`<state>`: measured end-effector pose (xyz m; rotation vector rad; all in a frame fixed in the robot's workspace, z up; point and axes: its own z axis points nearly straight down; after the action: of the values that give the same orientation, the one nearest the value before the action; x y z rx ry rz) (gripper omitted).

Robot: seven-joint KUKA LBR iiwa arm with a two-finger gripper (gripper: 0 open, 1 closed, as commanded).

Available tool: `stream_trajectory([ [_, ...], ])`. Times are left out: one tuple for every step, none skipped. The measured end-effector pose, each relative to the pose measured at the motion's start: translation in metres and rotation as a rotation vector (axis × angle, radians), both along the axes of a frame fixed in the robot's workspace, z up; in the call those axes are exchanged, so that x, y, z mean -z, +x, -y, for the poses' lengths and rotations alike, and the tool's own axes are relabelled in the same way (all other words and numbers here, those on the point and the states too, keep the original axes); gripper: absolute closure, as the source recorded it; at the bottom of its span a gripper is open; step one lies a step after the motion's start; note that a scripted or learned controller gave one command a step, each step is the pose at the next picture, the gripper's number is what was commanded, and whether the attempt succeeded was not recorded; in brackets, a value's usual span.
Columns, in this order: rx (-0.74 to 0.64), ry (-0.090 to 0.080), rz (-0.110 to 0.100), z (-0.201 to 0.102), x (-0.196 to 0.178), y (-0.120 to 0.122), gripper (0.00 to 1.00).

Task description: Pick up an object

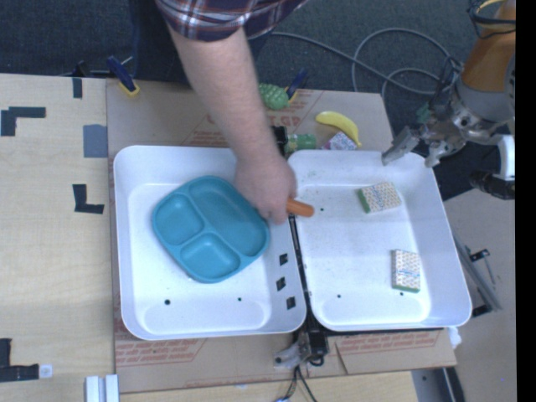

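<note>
robot lab: bench w/ white bins (126,224)

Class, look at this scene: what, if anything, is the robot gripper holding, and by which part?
Nothing: the gripper sits at the right bin's upper rim, apart from both sponges.

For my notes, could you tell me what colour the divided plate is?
The divided plate is teal blue, seen in the camera view.

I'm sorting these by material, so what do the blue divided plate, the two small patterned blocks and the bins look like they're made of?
Blue divided plate: looks like moulded plastic, smooth with a soft sheen and rounded compartments. Two patterned blocks: probably sponges, each with a green edge layer and a matte speckled top, though the picture is too coarse to be sure. Bins: likely thin formed plastic, glossy white with rounded rims.
</note>
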<state>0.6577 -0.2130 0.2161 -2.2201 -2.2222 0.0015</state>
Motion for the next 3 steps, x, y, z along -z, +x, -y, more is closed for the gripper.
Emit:
stream_trajectory([
  [-0.001, 0.0, 0.002, 0.01, 0.121, -0.027, 0.0],
  [-0.001, 0.003, 0.002, -0.099, 0.13, -0.111, 0.0],
  [0.0, -0.002, 0.008, -0.076, 0.129, -0.147, 0.0],
])
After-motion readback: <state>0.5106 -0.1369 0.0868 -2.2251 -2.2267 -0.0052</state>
